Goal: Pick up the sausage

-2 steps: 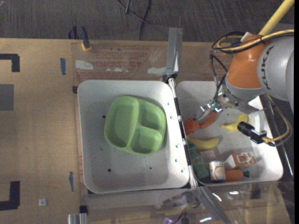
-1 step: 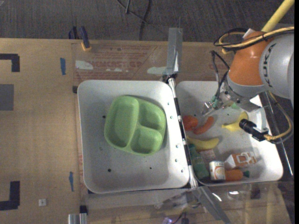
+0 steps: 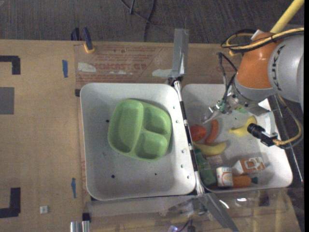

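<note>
Closest to the camera, along the near wall of the right bin, an orange carrot lies on its side, with a small white and orange tub touching its left end. Just behind the carrot rests a little white and orange carton, tilted. A green packet lies left of the tub, against the wall that the two bins share.

Farther back in that bin, a yellow banana lies crosswise. The sausage, reddish orange, lies slanted on the bin floor with its lower end at the banana, and a red tomato sits just beside it on the left. A second banana lies to the right, apart from the sausage.

Coming in from the right, the grey arm with its orange band hangs over the far half of the right bin. Its claw points down and to the left, close to the sausage's upper end; I cannot tell whether the claw is wide or narrow, nor whether it touches the sausage.

On the white floor of the left bin, a green divided plate lies alone. Both bins rest on a brown counter.
</note>
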Robot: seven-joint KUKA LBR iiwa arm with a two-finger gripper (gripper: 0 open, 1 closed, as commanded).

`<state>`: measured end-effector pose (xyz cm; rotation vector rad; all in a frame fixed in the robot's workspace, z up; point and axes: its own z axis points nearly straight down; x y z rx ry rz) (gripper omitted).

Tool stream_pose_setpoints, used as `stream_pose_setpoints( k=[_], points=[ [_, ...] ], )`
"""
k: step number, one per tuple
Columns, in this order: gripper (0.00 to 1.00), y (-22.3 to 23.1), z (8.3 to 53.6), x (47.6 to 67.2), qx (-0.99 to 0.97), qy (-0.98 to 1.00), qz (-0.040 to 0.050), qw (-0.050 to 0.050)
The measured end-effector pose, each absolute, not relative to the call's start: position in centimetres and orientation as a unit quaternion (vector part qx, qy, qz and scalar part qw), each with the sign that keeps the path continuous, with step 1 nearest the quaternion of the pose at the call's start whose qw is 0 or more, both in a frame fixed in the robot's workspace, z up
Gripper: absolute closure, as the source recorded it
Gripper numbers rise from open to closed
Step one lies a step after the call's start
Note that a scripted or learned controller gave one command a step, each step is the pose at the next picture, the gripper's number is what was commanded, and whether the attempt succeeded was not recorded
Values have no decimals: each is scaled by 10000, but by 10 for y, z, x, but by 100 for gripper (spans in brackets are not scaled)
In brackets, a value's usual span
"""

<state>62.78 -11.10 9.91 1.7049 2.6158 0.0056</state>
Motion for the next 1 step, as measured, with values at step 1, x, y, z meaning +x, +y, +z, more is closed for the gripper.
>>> stream_pose_setpoints(
  k=[1],
  points=[
    [100,-112,108,629,5468,8372,25,111]
  ],
)
